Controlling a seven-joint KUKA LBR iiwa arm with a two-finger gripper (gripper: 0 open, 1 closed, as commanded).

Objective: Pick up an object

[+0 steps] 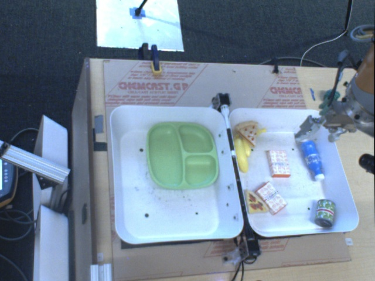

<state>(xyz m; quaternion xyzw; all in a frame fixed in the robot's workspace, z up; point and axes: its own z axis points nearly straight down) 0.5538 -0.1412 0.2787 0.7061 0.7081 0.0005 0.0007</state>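
Two white bins sit side by side on the bench [176, 84]. Landmark = green plate [181, 156], a 3-compartment tray lying flat in the left bin [129, 215], roughly mid-bin.

Right of the green plate, across the divider, is the right bin [345, 215] w/ all the loose items. Closest to the plate: a banana [241, 154] lying along the bin's left wall, w/ a pizza slice [249, 131] touching its upper end. Further right of the plate, a small red-and-white box [279, 163]. Right and below the plate, a second red-and-white box [272, 197], tilted, just beside a small triangular piece [254, 201] w/ red marks. Far right of the plate, a blue-and-white tube [312, 159] lies lengthwise, cap end pointing down-right. Furthest from the plate, in the bin's lower right corner, a small dark green can [325, 212], standing about upright.

The arm [364, 81] comes in from the right edge, well right of the plate and above the right bin's upper right corner. End effector [319, 127] hangs just above the top end of the tube; one finger [307, 127] shows at left, pointing down-left. Nothing visible between the fingers. How far open: can't tell from this angle, the metal parts blur together. Whether it touches the tube: can't tell either.
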